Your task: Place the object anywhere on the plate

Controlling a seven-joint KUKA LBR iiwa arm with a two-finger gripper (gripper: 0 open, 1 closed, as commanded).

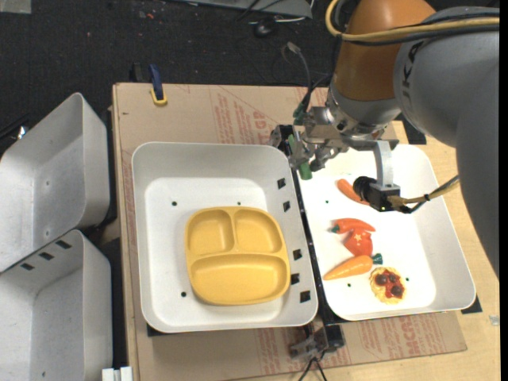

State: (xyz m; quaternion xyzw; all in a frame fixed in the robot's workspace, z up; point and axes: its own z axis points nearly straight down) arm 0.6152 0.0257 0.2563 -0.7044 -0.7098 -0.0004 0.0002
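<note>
A yellow divided plate (236, 255) lies in the middle of the left white bin (155, 173), with nothing on it. The right bin (444, 213) holds toy foods: a small orange piece (347, 189), a red pepper (354, 227), a red fruit with a green stem (359, 244), an orange carrot (348, 268) and a small round pizza-like piece (387, 285). My gripper (306, 163) hangs over the right bin's far left corner, beside the wall between the bins. It is up and to the left of the toys, apart from them.
The grey arm with its orange band (381, 30) comes in from the upper right and covers the right bin's far edge. A black part on a cable (375, 192) hangs near the small orange piece. Spare white bins (48, 181) stand to the left of the bench.
</note>
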